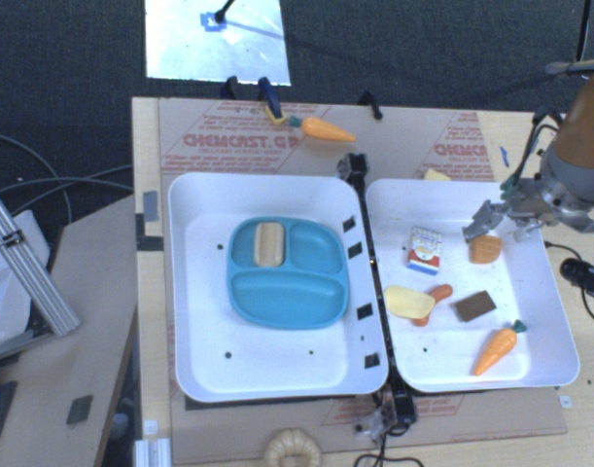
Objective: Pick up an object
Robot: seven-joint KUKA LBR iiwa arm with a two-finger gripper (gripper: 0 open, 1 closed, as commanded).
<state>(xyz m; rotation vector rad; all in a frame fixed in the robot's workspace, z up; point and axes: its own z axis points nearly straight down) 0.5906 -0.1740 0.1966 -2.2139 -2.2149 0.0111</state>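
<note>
The counter (pixel 228 129) carries two white bins side by side. The left bin (pixel 204 290) holds a blue divided plate (pixel 287 285) with a tan bread piece (pixel 268 244) in its upper left compartment. The right bin (pixel 549 309) holds a small carton (pixel 425 249), a yellow slice (pixel 408 303), a brown block (pixel 474 305), a carrot (pixel 496 349) and an orange-brown lump (pixel 486 249). The claw (pixel 499 220) hangs just above that lump, fingers apart, gripping nothing. Another carrot (pixel 321 129) lies on the counter behind the bins.
</note>
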